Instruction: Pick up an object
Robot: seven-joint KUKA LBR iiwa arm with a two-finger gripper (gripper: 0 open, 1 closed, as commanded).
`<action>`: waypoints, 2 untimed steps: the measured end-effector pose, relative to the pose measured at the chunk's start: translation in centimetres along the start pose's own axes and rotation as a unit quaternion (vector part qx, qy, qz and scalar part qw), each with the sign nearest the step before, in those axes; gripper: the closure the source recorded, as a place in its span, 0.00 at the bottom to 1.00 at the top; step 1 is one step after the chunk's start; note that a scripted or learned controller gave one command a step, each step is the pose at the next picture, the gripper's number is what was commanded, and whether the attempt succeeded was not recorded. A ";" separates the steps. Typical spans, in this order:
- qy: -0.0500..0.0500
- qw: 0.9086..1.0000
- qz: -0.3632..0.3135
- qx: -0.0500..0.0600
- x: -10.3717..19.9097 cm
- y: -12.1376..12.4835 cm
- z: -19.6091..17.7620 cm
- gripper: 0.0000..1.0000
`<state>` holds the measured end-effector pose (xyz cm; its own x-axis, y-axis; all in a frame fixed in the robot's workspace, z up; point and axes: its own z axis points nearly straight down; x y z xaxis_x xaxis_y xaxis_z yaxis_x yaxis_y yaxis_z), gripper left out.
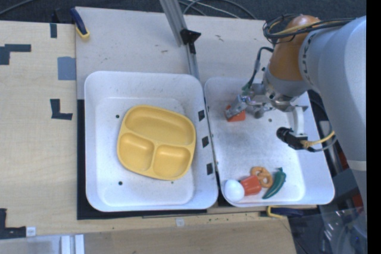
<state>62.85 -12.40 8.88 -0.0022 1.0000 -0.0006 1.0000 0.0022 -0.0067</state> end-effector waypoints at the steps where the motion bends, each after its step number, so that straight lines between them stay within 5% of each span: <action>1: 0.000 1.000 -0.001 -0.002 0.1 0.1 -1.3 1.00; 2: 0.000 1.000 0.000 -0.005 -0.3 0.4 -5.7 1.00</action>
